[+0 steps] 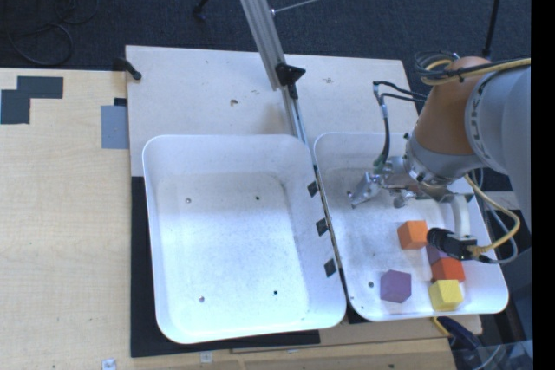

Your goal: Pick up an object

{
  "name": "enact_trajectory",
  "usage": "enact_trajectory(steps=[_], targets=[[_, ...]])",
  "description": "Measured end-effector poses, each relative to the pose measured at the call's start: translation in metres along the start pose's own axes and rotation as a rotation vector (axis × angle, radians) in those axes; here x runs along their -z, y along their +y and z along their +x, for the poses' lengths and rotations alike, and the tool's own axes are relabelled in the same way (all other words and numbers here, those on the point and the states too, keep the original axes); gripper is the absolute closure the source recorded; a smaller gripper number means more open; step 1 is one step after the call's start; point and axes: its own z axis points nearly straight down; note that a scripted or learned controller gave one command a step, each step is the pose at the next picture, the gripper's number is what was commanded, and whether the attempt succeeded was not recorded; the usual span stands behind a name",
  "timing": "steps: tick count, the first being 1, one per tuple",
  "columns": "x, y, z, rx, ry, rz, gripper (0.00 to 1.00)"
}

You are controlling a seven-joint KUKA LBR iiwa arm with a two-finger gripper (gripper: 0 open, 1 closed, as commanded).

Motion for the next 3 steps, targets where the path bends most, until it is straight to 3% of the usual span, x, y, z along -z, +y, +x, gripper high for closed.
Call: enact_trajectory(steps=[1,2,3], targets=[[-0.027,-0.044,-0.057,-0.008,0.001,-0.002,0.00],[-0.024,-0.072,-0.062,0.002,-0.007,-0.022,0.00],[-0.014,-0.071,-0.062,-0.005,-0.006,-0.024,1.00]])
